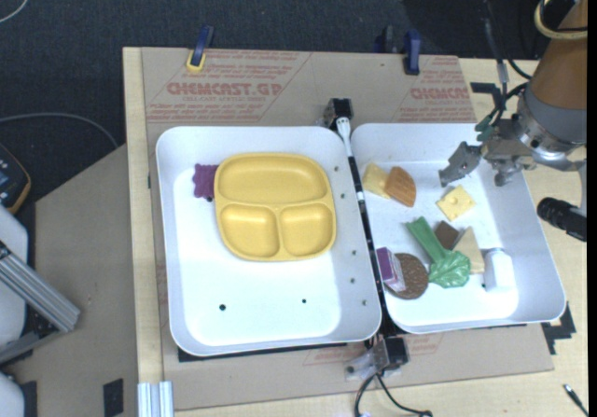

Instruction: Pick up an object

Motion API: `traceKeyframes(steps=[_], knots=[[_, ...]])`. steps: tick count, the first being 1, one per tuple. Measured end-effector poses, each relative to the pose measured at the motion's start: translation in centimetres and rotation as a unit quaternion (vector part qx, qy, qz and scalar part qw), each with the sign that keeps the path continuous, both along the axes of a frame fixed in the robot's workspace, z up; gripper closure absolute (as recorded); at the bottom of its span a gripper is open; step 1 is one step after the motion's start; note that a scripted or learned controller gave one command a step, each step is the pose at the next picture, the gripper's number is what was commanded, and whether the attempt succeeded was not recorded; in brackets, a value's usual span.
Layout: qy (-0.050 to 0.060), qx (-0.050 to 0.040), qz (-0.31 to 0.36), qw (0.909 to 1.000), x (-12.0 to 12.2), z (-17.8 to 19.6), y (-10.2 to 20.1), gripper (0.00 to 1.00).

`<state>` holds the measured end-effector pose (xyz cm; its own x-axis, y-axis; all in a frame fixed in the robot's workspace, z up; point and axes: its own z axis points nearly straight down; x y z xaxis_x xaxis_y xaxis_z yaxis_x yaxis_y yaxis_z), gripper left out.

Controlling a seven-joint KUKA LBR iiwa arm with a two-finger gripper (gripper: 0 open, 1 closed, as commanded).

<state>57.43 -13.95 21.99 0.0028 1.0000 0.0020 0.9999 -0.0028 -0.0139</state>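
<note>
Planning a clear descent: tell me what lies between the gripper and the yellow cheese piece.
In the camera view, bare white bin floor separates the gripper from the yellow cheese piece.

Showing orange band point(566, 79) w/ yellowish ring above, grey metal wrist point(550, 131) below; trailing thin dark cables near wrist; ending in grey angular gripper point(480, 163) w/ dark fingers point(459, 166).
</note>
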Motion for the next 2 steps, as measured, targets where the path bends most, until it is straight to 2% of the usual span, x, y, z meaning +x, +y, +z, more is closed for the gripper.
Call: traceKeyframes(steps=[1,2], knots=[[-0.007,-0.0010,0.001,1.0000,0.3,0.8,0.0,0.00],[-0.005,-0.0005,0.001,1.0000,-0.3,-3.7,-0.5,0.00]])
